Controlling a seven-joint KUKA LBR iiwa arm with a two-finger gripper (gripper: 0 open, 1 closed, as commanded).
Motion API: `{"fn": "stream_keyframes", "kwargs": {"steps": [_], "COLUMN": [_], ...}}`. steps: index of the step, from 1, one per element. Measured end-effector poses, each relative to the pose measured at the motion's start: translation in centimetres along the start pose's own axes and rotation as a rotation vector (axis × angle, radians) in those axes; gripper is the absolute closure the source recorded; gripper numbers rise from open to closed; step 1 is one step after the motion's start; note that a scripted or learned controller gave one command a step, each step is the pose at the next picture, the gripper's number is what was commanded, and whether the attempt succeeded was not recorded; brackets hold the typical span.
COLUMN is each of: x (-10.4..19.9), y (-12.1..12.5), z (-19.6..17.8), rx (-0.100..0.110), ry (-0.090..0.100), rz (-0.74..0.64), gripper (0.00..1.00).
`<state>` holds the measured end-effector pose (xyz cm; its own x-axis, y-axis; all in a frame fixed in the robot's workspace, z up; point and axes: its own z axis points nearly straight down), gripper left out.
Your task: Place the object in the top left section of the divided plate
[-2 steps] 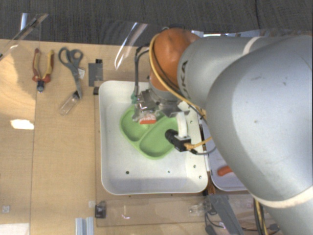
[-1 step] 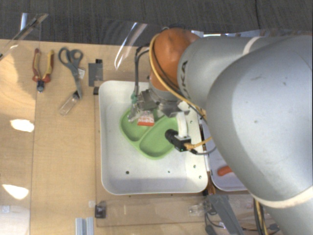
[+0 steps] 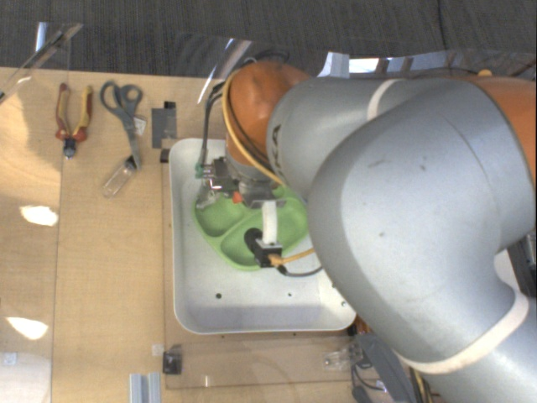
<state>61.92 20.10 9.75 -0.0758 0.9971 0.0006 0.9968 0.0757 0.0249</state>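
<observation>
Arm: the big grey robot arm with its orange band reaches in from the right and covers most of the right side of the bench.
Gripper: the metal two-finger gripper hangs low over the plate's upper left part; from here I cannot tell whether it is released or clenched.
Plate: a light green divided plastic plate lies in the shallow white bin, toward its upper half.
Object: too hidden under the wrist to make out.
Bench: red-handled pliers and grey-handled scissors lie well left of the bin on the wooden top.
</observation>
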Motion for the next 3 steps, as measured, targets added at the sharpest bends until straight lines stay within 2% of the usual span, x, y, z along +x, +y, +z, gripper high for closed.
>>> {"fn": "stream_keyframes", "kwargs": {"steps": [1, 2, 3], "x": [0.0, -10.0, -7.8], "y": [0.1, -0.3, -2.4], "z": [-1.1, -11.7, -5.0], "rx": [-0.002, 0.017, 0.018], "ry": [-0.002, 0.003, 0.009], "rz": [-0.005, -0.371, -0.749], "gripper": [1.00, 1.00, 1.00]}}
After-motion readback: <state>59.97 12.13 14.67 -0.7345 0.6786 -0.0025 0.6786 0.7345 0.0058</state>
